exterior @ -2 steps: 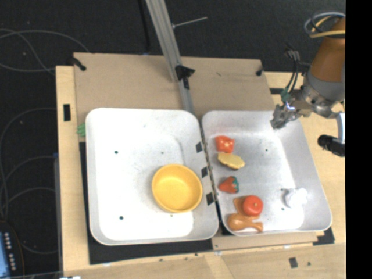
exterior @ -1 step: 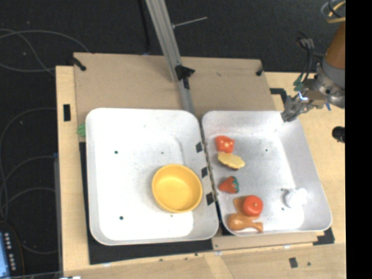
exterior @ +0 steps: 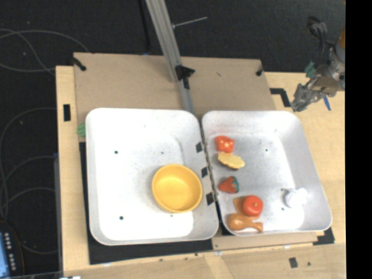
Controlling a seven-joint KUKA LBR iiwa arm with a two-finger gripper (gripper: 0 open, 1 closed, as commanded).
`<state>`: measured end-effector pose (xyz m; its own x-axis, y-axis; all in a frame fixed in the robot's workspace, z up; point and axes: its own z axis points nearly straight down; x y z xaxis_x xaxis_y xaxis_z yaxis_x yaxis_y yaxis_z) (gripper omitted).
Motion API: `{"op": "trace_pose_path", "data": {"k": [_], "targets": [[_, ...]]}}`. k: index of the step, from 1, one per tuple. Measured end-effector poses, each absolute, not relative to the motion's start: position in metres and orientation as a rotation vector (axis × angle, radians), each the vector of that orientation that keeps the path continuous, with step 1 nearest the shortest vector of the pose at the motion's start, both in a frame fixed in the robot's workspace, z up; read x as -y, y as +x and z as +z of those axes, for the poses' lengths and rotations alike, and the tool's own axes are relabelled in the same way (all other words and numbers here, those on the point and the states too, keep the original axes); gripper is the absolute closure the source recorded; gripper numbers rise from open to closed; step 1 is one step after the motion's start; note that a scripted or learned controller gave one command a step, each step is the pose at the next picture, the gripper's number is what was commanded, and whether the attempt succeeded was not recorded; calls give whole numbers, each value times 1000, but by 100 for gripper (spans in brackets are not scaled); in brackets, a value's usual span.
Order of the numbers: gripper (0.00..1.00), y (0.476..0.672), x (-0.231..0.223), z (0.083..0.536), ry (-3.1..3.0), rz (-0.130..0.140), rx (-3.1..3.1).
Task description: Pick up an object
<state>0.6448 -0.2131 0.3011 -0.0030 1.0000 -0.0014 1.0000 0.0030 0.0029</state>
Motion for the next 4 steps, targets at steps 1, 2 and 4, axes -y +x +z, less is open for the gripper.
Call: {"op": "trace_pose_path", "data": {"k": [1,2,4], "targets": [[100,643,152,299,2214,1,-2228],[100,638,106,299,2214,2,-2228],[100,632,-4,276,2215,-2,-2228]]}}
